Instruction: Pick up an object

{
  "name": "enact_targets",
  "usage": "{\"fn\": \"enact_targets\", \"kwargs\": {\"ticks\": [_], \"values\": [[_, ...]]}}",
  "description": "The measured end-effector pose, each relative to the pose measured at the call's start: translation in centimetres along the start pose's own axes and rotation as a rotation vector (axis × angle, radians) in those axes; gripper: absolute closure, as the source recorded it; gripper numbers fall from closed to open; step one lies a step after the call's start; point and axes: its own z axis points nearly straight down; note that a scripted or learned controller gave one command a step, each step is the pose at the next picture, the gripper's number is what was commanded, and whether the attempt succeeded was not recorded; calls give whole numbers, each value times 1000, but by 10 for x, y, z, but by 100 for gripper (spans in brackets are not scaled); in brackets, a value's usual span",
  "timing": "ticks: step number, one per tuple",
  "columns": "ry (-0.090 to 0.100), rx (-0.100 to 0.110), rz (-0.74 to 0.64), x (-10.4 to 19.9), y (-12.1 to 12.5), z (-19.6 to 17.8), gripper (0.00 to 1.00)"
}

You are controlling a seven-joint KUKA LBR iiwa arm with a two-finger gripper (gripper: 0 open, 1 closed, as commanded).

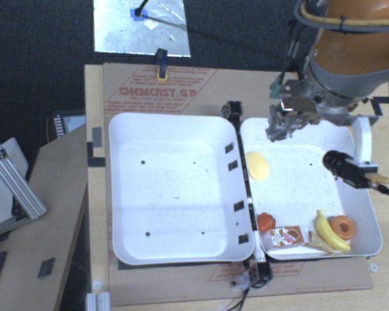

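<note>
Because the yellow oval piece (257,166) lies at the left edge of the right bin (369,220), against the divider, we judge it the nearest candidate: it sits below and slightly left of the gripper (282,128), which hangs over the bin's far edge. We cannot tell how the tool is set. The banana (329,230), orange ring (341,226), red piece (266,221) and small packet (285,236) crowd the near corner, well apart.
</note>
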Motion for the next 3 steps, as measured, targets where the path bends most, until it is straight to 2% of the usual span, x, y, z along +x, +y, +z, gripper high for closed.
{"fn": "enact_targets", "kwargs": {"ticks": [1, 2, 3], "values": [[2, -14, -6, 12, 12, -19, 100], [2, -4, -9, 53, -15, 54, 100], [8, -29, -11, 121, 35, -89, 100]]}}
